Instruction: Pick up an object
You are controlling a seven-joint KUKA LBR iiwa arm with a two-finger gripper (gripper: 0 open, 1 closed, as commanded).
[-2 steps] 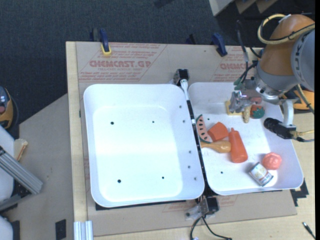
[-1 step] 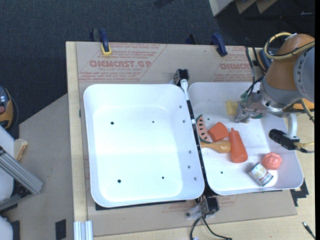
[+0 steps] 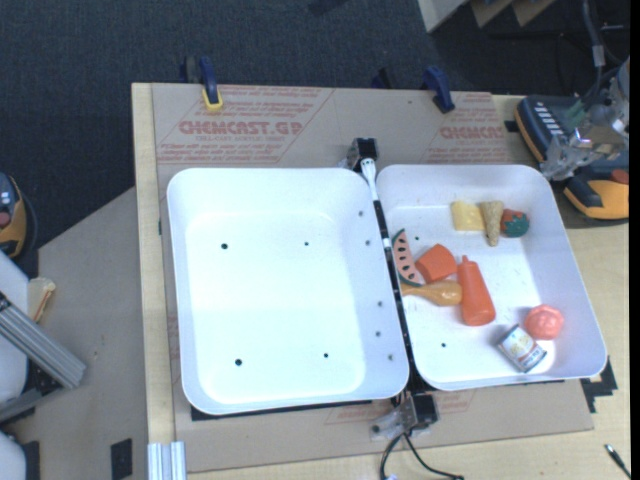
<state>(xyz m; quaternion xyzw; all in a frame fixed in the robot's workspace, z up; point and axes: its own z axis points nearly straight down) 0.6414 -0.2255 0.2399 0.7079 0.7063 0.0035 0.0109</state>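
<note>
On the bench, I see an orange bottle (image 3: 475, 293) in the right bin (image 3: 440, 353), well below-left of the gripper (image 3: 592, 133), grip state indeterminable.

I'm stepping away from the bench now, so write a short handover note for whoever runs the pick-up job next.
Gripper: visible at the far right, above the right bin's corner; finger state unclear.
Objects: all in the right white bin: pale yellow block, tan ice-cream cone with red-green top, watermelon slice, orange block, orange-red plastic bottle, tan spoon-shaped piece, pink round toy, small printed can.
The left white bin sits beside it.
Done: nothing picked yet.
Left: grasp and lift one object.
</note>
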